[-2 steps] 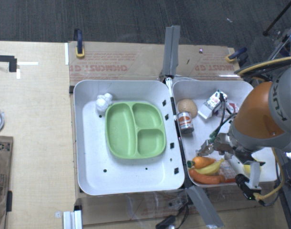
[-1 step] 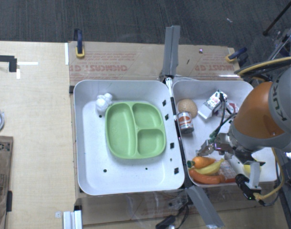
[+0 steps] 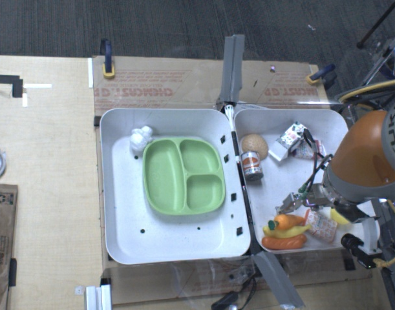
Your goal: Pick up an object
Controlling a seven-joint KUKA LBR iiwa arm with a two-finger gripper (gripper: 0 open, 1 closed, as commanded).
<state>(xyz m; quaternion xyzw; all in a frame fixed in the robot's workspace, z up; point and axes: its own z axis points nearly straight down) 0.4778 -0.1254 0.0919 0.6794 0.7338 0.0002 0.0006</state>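
My gripper (image 3: 293, 203) hangs low in the right bin (image 3: 326, 116), reaching in from the right under the arm's orange band (image 3: 370, 148). Just below it lies a pile of toy food: an orange (image 3: 284, 221), a yellow banana (image 3: 288, 232) and a red piece (image 3: 284, 242). A pale packet (image 3: 321, 225) lies beside them, partly under the wrist. Further back in that bin stand a small red-labelled can (image 3: 252, 165), a brown round object (image 3: 254, 144) and a white and black packet (image 3: 291, 137). Nothing is visibly held by the gripper.
The left bin (image 3: 119, 192) holds a green divided plate (image 3: 183, 175) and a small white object (image 3: 140, 137) at its back left. A grey post (image 3: 233, 70) rises behind the bins' shared wall. Clamps (image 3: 106, 66) grip the cardboard at the back.
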